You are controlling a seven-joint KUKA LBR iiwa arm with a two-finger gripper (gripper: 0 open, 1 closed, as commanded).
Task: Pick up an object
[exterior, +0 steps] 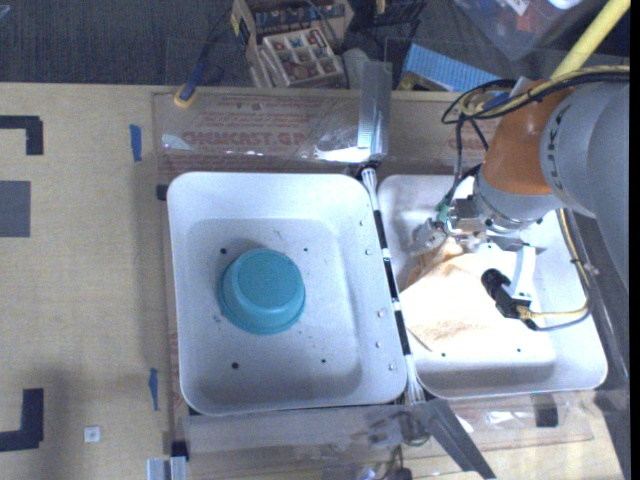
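- Two white bins sit side by side on my bench (70, 298); near the front edge of the view, both front rims lie close to the bench's lip with little room beyond them.
- The left bin (190, 218) has a wide floor, open on every side of a teal bowl (262, 290) that rests upside down a little left of the middle, well apart from all four walls.
- The right bin (570, 363) is tighter for me: a pale tan, flat thing (455, 308) lies on its floor, and my wrist and a black cable fitting (503, 293) hang over its upper half.
- The two bins' inner rims touch along a line of clips, so there is no gap between them.
- My arm (590, 148) comes in from the right, orange band (520, 153) above the wrist, bent down into the right bin's far left corner.
- My gripper (432, 233) points toward the dividing rim, just above the tan thing's upper edge; whether its fingers are apart or together I cannot tell.
- Farther back, a clear plastic sheet (260, 133) lies behind the bins, and boxes and clutter sit beyond the bench.
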